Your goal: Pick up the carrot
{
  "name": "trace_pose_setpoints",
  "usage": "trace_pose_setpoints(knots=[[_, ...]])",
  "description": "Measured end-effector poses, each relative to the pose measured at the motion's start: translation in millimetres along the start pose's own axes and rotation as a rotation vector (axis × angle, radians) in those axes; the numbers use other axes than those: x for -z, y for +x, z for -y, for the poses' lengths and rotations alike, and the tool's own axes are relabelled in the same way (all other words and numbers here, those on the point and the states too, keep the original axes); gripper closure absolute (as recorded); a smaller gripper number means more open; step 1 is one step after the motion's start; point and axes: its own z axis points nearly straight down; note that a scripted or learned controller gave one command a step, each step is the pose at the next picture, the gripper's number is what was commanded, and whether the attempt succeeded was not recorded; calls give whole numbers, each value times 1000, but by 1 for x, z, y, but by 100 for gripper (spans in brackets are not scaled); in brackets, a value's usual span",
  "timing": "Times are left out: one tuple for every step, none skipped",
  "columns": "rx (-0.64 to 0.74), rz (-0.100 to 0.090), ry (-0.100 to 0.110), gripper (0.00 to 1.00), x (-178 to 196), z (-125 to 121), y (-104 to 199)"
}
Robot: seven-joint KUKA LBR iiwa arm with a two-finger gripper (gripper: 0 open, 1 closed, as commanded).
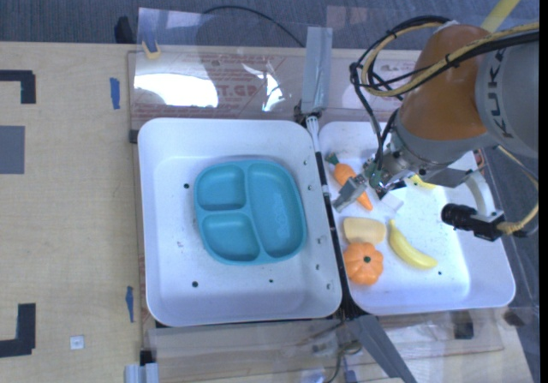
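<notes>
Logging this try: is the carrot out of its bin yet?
No. The carrot lies in the right bin, with the gripper right at it.

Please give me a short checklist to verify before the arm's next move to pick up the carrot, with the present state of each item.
1. Gripper over the right bin: ok.
2. Gripper at the carrot: ok, its tip overlaps it.
3. Carrot between the fingers: cannot tell.
4. Carrot away from the bin wall: not ok, it lies near the left wall.
5. Neighbours apart from the carrot: ok; cheese, pumpkin and banana lie below it in the view.
6. Blue tray out of the way: ok, in the left bin.
</notes>
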Motion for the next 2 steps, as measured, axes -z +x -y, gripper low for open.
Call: trace_pose_setpoints(knots=[[-4, 3, -4, 100, 11, 0, -2], [-216, 4, -7, 100, 68, -25, 38]])
